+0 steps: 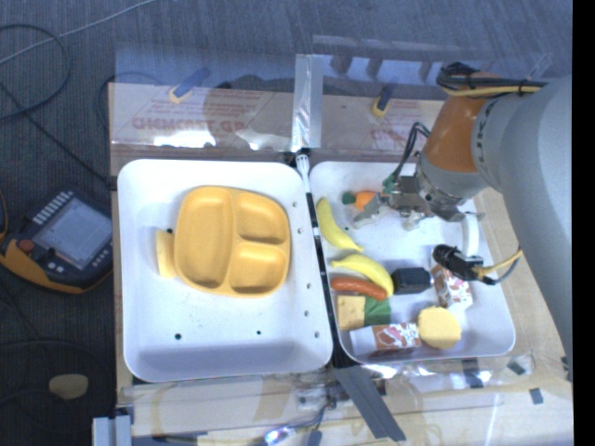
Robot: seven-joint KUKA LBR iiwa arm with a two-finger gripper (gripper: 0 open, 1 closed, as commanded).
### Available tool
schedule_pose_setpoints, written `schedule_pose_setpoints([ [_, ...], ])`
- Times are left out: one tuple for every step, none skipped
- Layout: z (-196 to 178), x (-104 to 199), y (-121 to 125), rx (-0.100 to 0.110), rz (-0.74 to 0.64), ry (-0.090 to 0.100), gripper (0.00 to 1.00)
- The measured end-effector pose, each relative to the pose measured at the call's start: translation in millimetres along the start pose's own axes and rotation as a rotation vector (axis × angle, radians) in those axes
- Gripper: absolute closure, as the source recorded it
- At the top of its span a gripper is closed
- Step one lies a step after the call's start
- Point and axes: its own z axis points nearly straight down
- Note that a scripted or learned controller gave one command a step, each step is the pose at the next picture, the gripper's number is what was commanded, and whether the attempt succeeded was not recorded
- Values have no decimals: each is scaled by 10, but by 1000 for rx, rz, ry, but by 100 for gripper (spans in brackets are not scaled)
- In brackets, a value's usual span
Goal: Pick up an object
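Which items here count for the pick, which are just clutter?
Job: gripper, carrot, bananas, black block, yellow sponge, right bin.
Clutter: yellow divided tray, left bin, teach pendant.

1. Two bananas (346,247), yellow, lie along the right bin's left wall.
2. A carrot (364,197), orange with a green end, lies near the top.
3. A black block (410,279) sits mid-bin.
4. A yellow lemon (440,327) rests near the bottom, beside a red-and-white packet (395,336).
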Motion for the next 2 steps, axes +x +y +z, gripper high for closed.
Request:
schedule_pose_setpoints([
  [-24,283,-750,-1,-128,-2,0],
  [-36,184,-1331,-8,-289,-5,0],
])
